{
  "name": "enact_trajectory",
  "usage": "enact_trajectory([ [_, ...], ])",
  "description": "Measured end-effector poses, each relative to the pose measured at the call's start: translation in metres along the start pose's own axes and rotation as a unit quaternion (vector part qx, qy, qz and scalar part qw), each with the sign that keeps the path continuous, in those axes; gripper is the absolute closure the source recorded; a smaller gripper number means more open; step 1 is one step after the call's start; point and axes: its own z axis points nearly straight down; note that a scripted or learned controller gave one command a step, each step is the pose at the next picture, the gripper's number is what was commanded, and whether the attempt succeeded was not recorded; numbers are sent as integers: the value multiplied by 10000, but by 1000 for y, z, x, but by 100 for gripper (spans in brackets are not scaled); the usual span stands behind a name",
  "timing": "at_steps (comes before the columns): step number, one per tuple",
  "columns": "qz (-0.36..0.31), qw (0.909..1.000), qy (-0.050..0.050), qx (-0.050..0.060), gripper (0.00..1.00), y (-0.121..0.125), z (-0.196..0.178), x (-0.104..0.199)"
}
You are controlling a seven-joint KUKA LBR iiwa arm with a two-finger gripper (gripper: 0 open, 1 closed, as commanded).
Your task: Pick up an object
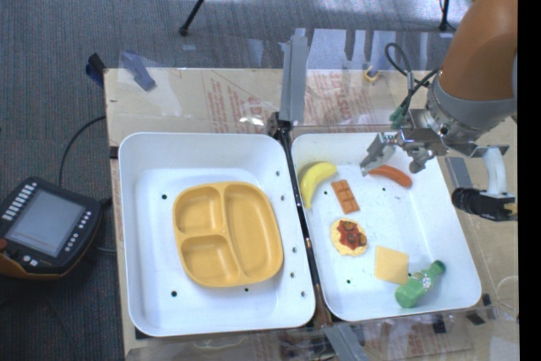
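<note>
My claw hangs over the far part of the right bin. Its fingers are spread apart and there is nothing between them. The sausage lies just under them, on the bin floor. Near it I see a banana, a waffle piece, a small pizza, a cheese slice and a green bottle. In the left bin rests a yellow divided plate.

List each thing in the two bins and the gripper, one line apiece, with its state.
Gripper: open, fingers spread, above the sausage.
Sausage: lying flat, not gripped.
Banana: lying by the bin's left wall.
Waffle piece: flat.
Pizza: flat, topping up.
Cheese slice: flat.
Green bottle: on its side.
Yellow tray: upright in the left bin.
</note>
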Motion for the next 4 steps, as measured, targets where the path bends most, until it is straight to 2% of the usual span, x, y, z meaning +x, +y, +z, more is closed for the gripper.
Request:
enact_trajectory([
  [1,9,10000,4,65,0,0,90,33],
  [2,-11,10000,-2,-29,0,25,195,-19],
  [3,8,10000,16,34,100,23,191,-19],
  [4,548,9985,6,-74,100,73,89,34],
])
